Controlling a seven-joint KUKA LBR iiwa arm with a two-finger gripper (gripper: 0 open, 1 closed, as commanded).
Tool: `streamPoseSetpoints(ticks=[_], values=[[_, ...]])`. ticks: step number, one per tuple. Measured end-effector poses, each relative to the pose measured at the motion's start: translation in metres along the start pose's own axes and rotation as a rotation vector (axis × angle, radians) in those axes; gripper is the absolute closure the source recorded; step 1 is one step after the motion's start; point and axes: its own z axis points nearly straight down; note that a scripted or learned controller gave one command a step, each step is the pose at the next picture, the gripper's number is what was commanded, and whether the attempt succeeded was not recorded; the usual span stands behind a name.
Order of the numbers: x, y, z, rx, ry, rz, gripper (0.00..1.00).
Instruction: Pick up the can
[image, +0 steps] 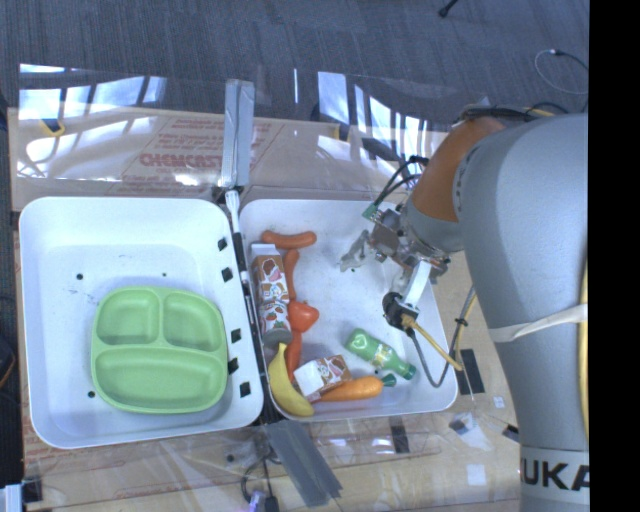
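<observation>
The can (268, 292) is brown with a printed label. It lies on its side along the left wall of the right bin (330, 215). My gripper (362, 257) hangs over the upper middle of that bin, well to the right of the can and apart from it. It is open, and nothing sits between its fingers. The grey arm with its orange band (445, 185) comes in from the right.
In the right bin lie a sausage (290, 239), a red piece (302, 316), a banana (284, 385), a small labelled pack (322, 373), a carrot (352, 390) and a green bottle (379, 355). A green divided plate (158, 350) lies in the left bin (60, 240).
</observation>
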Motion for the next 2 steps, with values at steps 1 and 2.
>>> streamPoseSetpoints(ticks=[1,2], values=[[0.0003,-0.0001,0.0000,0.000,0.000,0.000,0.00],[0.0003,-0.0001,0.0000,0.000,0.000,0.000,0.00]])
